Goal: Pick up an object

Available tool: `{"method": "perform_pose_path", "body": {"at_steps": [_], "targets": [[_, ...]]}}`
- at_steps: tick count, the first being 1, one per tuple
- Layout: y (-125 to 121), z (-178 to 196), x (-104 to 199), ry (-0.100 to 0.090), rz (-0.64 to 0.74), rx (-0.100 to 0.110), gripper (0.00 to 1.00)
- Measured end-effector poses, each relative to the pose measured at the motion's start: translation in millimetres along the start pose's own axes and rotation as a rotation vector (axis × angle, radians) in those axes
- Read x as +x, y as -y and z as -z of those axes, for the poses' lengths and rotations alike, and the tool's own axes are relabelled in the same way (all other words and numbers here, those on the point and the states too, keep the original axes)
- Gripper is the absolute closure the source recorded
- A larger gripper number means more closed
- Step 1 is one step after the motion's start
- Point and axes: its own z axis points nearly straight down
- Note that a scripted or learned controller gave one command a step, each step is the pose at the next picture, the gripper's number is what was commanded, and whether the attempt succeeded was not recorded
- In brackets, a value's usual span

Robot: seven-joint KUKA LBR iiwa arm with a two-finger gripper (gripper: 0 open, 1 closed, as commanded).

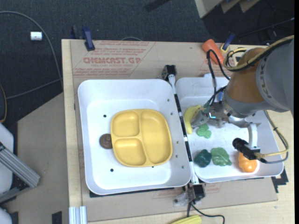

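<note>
The arm [261, 80] is reaching in from the right side of the frame, its grey body and orange band hanging over the upper part of the right bin [196, 85]. Its hand [203, 118] is sitting low at the left side of that bin, right by a yellow banana-like piece [189, 117] that is lying against the divider between the two bins. I cannot tell whether the hand is open or closed, and nothing is clearly showing as gripped.

Just below the hand a small light green toy [203, 133] is lying on the bin floor. Further toward the lower edge of the bin, a dark green piece [202, 158] and a lighter green leafy piece [220, 156] are sitting side by side, touching or nearly so. To their right an orange ball-like toy [247, 164] is resting in the lower right corner, with a black part of the rig partly covering its top.

In the left bin [93, 101], a yellow divided tray [140, 137] is lying in the middle, and a brown round thing [105, 141] is peeking out at its left edge. Both bins are resting on the counter [117, 59], which is carrying red printed lettering in the upper part of the frame
</note>
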Motion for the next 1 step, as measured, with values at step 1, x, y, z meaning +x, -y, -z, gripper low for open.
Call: {"method": "perform_pose_path", "body": {"at_steps": [1], "targets": [[-0.3,9.7,0.4,-0.001,-0.001,-0.001,1.00]]}}
